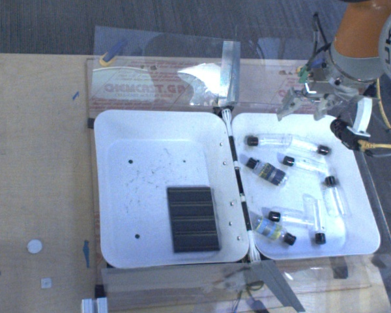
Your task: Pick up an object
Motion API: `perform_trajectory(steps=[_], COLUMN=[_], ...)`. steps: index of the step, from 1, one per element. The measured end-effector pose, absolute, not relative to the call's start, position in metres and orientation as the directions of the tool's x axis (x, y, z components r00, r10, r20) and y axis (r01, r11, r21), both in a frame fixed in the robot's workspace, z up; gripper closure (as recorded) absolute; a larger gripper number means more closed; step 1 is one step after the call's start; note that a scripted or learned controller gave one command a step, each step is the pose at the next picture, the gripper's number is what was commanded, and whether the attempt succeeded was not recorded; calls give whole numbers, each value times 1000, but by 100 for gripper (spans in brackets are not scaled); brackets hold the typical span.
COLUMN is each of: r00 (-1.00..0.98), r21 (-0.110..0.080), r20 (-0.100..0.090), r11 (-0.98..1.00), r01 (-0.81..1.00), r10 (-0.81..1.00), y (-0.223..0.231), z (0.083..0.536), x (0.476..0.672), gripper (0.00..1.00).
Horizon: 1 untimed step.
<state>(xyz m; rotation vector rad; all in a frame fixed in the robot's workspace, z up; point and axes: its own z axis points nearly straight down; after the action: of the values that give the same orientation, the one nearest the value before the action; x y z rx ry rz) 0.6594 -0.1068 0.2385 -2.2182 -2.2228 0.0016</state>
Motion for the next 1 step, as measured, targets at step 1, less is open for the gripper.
perform_trajectory(steps=[1], r00=[-142], r21=[15], r20=[-7], r11=[142], r01=[990], r10=[990], y=[-142], z=[111], x=[656], gripper=[0])
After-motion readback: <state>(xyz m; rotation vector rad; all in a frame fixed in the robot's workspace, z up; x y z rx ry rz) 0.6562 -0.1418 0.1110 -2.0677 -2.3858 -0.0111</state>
